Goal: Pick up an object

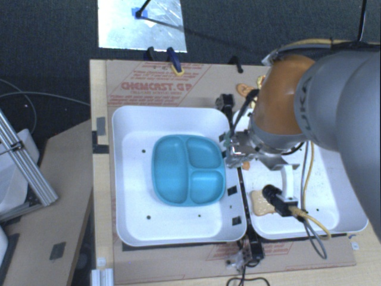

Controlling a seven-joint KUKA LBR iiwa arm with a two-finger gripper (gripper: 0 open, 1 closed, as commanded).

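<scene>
A blue divided plate [189, 170] lies in the middle of the left bin [134, 219]. A small tan, toast-like piece [259, 203] rests near the front left corner of the right bin [333, 213]. The arm's big grey and orange wrist covers most of the right bin. My gripper [236, 149] hangs low at the wall between the two bins, just right of the plate's right rim and behind the tan piece. Nothing is seen in its grasp.
A small orange object [243, 89] shows at the back edge of the right bin, left of the wrist. Brown cardboard [161, 82] lies under both bins. A shiny sheet [141, 16] sits on the dark floor behind the bench.
</scene>
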